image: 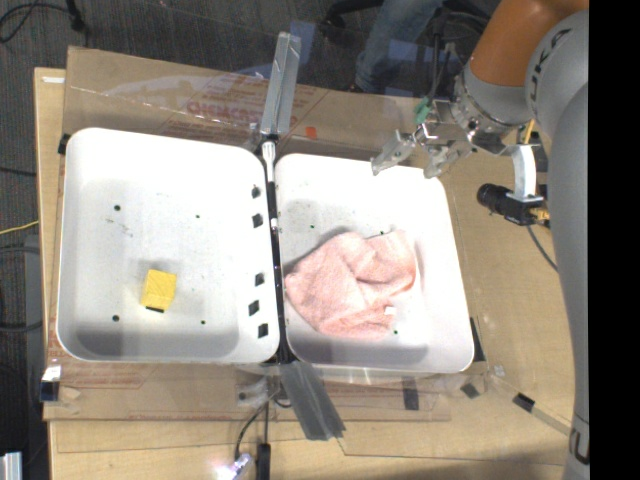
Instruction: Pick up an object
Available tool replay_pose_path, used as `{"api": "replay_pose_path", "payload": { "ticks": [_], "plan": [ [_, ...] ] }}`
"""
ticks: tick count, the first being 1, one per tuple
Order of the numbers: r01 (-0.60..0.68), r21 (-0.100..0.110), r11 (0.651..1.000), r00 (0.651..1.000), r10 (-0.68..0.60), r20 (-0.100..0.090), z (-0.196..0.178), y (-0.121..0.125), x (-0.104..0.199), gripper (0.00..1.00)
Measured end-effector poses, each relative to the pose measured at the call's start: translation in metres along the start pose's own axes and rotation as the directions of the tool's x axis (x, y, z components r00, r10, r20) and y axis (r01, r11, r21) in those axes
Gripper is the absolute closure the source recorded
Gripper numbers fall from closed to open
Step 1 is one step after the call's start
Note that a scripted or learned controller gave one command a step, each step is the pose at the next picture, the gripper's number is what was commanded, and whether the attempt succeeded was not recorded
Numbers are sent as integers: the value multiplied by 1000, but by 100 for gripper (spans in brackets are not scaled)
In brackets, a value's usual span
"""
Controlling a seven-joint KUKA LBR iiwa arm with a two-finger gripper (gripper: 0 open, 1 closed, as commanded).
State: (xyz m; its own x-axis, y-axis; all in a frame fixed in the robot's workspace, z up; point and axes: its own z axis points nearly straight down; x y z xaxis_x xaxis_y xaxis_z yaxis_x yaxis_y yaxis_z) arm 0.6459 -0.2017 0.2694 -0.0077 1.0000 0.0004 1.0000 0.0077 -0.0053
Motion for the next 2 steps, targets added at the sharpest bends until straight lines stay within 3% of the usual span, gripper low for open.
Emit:
{"api": "replay_pose_path", "payload": {
  "ticks": [1, 2],
  "plan": [
    [66, 0, 998, 998, -66, 0, 158, -1, 38, 0],
    [109, -1, 994, 994, -109, 0, 177, -11, 66, 0]
  ]
}}
